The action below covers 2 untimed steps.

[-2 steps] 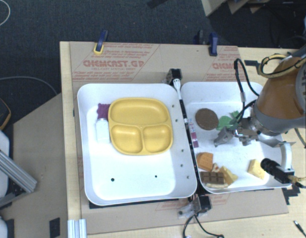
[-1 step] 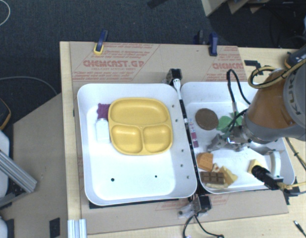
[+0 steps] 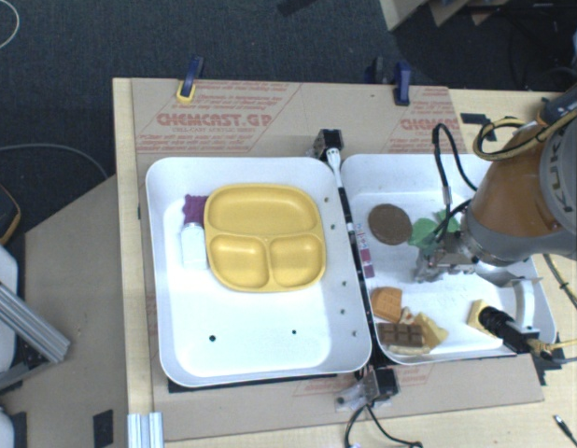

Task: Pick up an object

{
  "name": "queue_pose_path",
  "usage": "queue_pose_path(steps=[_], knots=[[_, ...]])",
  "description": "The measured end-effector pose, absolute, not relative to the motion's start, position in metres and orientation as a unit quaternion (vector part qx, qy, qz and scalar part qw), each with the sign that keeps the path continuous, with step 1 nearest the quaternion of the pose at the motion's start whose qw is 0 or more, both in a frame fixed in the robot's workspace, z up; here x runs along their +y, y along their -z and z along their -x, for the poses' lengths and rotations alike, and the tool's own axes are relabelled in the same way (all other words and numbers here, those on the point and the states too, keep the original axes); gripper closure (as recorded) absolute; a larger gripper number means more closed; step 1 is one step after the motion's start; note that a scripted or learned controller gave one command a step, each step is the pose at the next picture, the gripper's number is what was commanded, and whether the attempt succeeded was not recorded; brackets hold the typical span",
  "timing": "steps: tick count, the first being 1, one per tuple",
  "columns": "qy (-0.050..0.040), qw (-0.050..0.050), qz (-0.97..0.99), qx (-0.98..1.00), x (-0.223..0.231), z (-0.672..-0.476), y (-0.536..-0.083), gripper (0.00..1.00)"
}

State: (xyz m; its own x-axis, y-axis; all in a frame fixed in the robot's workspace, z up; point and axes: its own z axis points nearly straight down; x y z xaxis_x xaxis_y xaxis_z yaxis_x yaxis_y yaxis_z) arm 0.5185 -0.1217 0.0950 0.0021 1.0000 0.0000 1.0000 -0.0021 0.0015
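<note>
1. Nearest you, a brown block point(image 3: 403, 336) and a toast piece point(image 3: 387, 301) lie at the right bin's point(image 3: 457, 171) front.
2. Your gripper point(image 3: 444, 261) sits low, just beside a green object point(image 3: 427, 230). Whether it is spread or closed, I cannot tell.
3. Likely step: reaching. Next, clamp one object and lift.

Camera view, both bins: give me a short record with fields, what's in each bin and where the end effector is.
left bin: yellow divided plate; purple item and white item at the plate's left edge
right bin: brown disc, green item, tan piece, dark brown bar
end effector: low over the right bin, just beside the green item
grasp: cannot tell
</note>
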Motion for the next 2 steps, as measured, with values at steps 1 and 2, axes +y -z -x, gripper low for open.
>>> queue_pose_path(steps=[1, 2], knots=[[-0.0015, 0.003, -0.706, 0.708, -0.115, -0.527, -0.145, 1.00], [-0.0016, 0.003, -0.707, 0.708, -0.112, -0.524, -0.189, 1.00]])
